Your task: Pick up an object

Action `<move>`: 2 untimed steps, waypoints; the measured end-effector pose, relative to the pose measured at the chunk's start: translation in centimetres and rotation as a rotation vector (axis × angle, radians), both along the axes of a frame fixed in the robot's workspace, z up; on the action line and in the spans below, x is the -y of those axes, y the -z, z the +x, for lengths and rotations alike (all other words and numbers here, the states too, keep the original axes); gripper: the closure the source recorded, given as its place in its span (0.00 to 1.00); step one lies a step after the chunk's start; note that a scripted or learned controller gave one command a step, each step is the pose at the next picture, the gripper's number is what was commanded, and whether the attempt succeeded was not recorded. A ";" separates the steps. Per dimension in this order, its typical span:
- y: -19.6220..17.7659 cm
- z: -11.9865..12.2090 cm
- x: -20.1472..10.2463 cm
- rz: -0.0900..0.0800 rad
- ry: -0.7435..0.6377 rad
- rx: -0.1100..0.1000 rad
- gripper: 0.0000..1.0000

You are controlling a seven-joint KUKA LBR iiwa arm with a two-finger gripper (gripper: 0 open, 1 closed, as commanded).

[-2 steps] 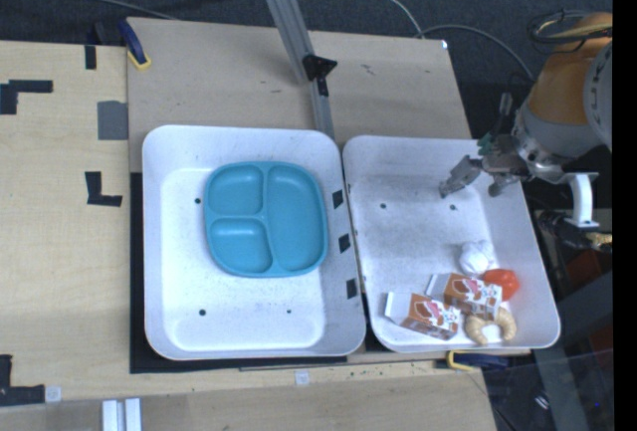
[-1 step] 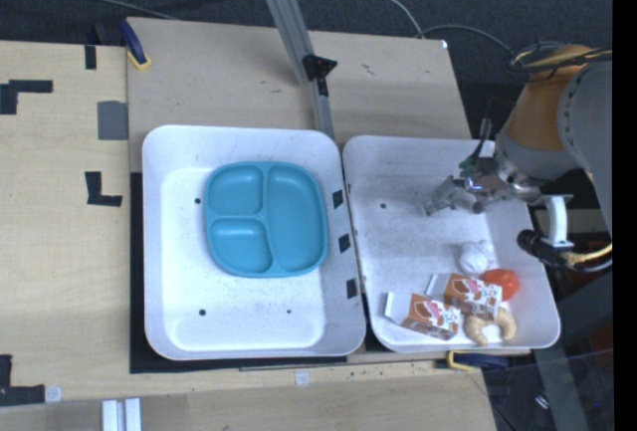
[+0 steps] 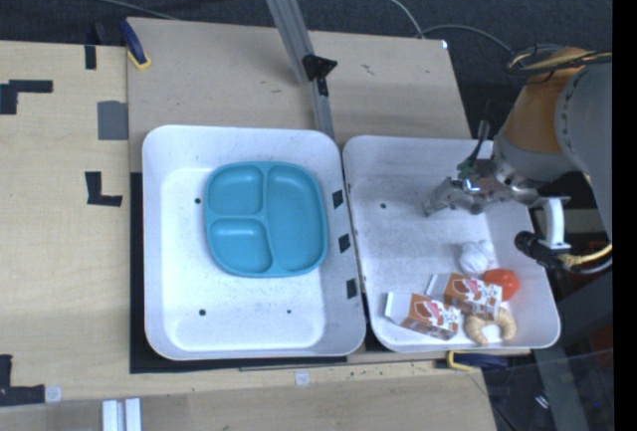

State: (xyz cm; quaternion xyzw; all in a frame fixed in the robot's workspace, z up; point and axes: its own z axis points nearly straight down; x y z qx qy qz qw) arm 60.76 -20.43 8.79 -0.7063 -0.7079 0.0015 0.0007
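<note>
Nothing picked yet: my claw (image 3: 438,202) hangs over the right bin (image 3: 398,250), grip state unclear, snack packets (image 3: 453,305) untouched nearby.

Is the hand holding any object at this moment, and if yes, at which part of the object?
Nothing is held. The hand hangs over bare floor of the right bin, apart from the small items in its near corner.

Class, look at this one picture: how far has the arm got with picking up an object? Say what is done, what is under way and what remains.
Done: the gripper has been brought over the right bin. Under way: it sits above bare bin floor, with nothing visible in its jaws. Left: the whole pick. The white ball, red piece, snack packets and croissant-like item all lie in the bin's near right corner. The blue divided plate lies in the left bin.
</note>
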 end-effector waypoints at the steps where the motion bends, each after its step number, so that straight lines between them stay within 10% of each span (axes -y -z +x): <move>1: -1.0 0.0 -0.1 0.000 -0.002 0.001 1.00; 2: -7.4 0.1 -0.3 0.000 0.000 0.008 1.00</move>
